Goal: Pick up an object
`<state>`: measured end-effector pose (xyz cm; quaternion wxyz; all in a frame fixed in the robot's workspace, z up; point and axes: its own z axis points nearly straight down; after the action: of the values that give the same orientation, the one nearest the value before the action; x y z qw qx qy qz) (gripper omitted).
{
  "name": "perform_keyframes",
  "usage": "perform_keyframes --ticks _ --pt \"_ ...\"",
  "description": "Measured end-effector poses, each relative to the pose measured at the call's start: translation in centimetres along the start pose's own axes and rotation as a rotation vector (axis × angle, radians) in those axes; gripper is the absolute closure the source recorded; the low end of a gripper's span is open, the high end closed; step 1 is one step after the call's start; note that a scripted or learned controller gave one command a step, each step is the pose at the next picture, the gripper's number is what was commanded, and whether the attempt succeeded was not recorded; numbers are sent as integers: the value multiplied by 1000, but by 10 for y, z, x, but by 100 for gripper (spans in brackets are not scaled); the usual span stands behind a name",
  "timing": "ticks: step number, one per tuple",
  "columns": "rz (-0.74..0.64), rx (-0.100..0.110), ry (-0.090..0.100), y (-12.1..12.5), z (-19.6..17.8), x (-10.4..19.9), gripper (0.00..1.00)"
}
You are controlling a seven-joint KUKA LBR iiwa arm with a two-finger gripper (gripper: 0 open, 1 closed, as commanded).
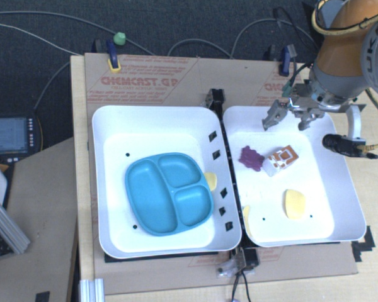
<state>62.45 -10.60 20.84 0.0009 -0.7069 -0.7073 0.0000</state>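
Below your gripper [290,119]: purple toy [251,158], brown-and-white block [282,158], yellow piece [295,204], all apart from it. Blue tray [169,192] sits far left. Jaws spread, gripping nothing.

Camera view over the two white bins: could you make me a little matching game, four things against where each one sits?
Things:
1. blue divided plastic tray
2. purple lumpy toy
3. pale yellow rounded piece
4. two-finger gripper

Places:
A. right bin, near its front edge
B. above the right bin's far end
C. left bin, middle
D. right bin, middle, beside the small brown-and-white block

Pairs: 1-C, 2-D, 3-A, 4-B
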Motion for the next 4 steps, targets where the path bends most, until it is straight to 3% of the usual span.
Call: perform_keyframes --ticks 3,4 --pt "1 3 1 3 125 10 0" --pt "1 -1 1 4 112 10 100"
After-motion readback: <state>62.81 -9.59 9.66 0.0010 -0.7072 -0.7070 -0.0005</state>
